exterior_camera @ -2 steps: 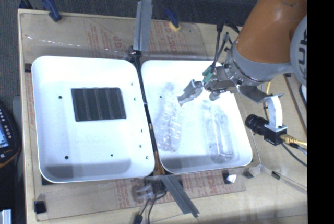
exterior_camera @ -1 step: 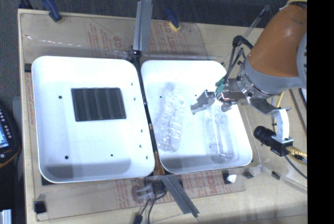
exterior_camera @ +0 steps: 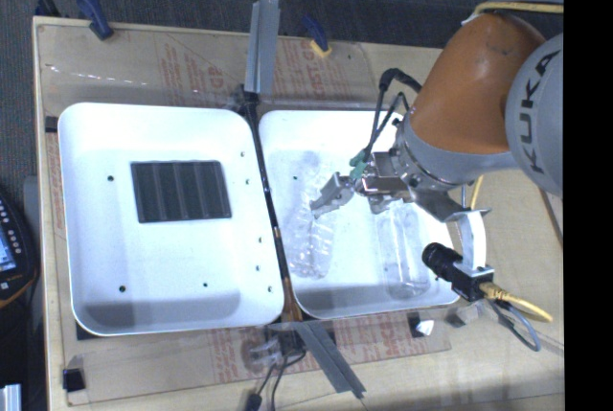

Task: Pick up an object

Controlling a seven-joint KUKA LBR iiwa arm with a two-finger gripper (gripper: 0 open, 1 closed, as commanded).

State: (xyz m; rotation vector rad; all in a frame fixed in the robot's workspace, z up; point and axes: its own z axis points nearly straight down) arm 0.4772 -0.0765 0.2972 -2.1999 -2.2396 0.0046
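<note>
My gripper (exterior_camera: pixel 329 194) hangs over the left half of the right bin (exterior_camera: pixel 278 141), reaching in from the right under the grey and orange arm. A clear plastic bottle (exterior_camera: pixel 311 241) lies in that bin just below and left of the gripper tip. Whether the gripper touches it I cannot tell. A second clear bottle (exterior_camera: pixel 402 256) lies further right in the same bin, partly under the wrist. A dark grey ribbed rectangular block (exterior_camera: pixel 180 191) lies flat in the middle of the left bin (exterior_camera: pixel 86 285).
A grey metal bar (exterior_camera: pixel 261 45) stands at the back between the two bins. Blue clamps (exterior_camera: pixel 94 14) hold the wooden bench edge at the back. Cables and a black fitting (exterior_camera: pixel 450 267) hang from the wrist over the right bin's front right corner.
</note>
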